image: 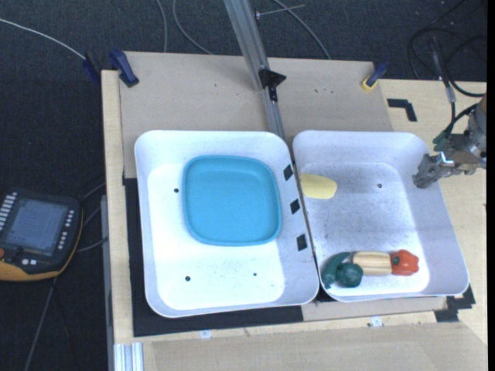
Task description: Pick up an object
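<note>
In the right bin (433, 207) a pale yellow piece (318, 186) lies against the left wall. Near the front wall sit a dark green round toy (342, 273), a tan stick-shaped piece (372, 263) and a red piece (404, 262), side by side and touching. My gripper (428, 172) hangs at the bin's right rim, well apart from all of them. The view is too small there to show how it stands, and nothing shows in it.
The left bin (155, 207) holds a blue square plate (231, 200). A metal pole (247, 29) runs from the top down between the bins. A handheld pendant (35, 230) lies off the bench at the left. Cables trail over the dark floor.
</note>
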